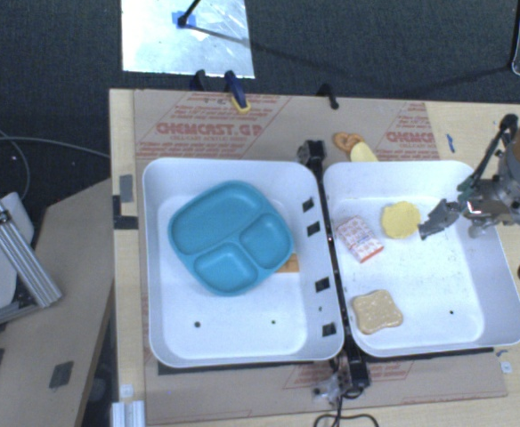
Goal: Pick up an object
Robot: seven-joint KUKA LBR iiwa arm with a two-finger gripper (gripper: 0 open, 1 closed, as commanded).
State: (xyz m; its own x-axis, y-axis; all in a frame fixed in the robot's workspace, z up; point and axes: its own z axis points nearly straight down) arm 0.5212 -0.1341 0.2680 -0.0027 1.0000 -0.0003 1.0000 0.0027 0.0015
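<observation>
1. The pincer [431, 223] hangs over the right bin [483, 327], just right of a yellow round piece [401, 220]; whether it is open or closed cannot be told, and nothing shows in its grip.
2. A red-and-white packet [359, 238] lies near the bin's left wall, a tan toast slice [377, 310] nearer the front.
3. The left bin [180, 345] holds a blue divided plate [231, 248].

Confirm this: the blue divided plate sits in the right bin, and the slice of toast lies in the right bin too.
Wrong about the plate. The camera view shows the blue divided plate in the left bin. The slice of toast does lie in the right bin.
</observation>
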